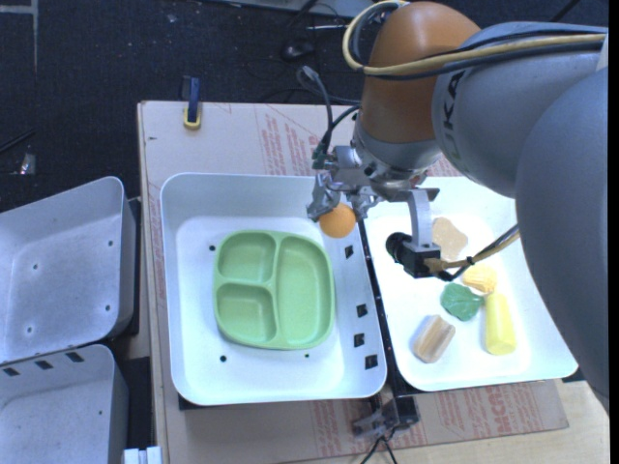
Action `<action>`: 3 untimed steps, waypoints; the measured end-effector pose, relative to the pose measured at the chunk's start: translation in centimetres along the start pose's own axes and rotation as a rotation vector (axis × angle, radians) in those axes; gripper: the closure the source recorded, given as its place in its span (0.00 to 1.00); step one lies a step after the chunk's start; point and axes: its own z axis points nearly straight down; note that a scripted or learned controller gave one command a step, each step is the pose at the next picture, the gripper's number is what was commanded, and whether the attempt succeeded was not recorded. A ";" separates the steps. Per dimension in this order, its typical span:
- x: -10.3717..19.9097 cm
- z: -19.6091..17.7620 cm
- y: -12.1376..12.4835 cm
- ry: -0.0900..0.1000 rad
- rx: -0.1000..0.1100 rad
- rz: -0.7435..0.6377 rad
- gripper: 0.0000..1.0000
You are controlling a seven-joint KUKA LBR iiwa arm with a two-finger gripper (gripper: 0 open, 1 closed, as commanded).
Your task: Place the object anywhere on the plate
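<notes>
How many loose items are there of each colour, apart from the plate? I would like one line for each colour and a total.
Orange: 1, the orange ball at the end effector, above the left bin
Cream: 1, cream piece
Yellow: 2, small yellow piece and yellow stick
Green: 1, green lump
Tan: 1, tan block
Total: 6

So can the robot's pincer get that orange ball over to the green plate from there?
Probably yes. The pincer has the orange ball between its fingers, just past the green plate's upper right corner in the camera view. Nothing stands between them, and the plate's compartments look bare.
</notes>
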 end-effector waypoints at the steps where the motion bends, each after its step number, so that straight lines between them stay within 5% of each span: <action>1: 4.5 1.2 0.1 -0.001 0.001 0.000 1.00; 2: 9.9 0.9 -0.8 0.000 0.001 -0.001 1.00; 3: 9.5 0.9 -0.7 -0.002 0.001 0.005 0.00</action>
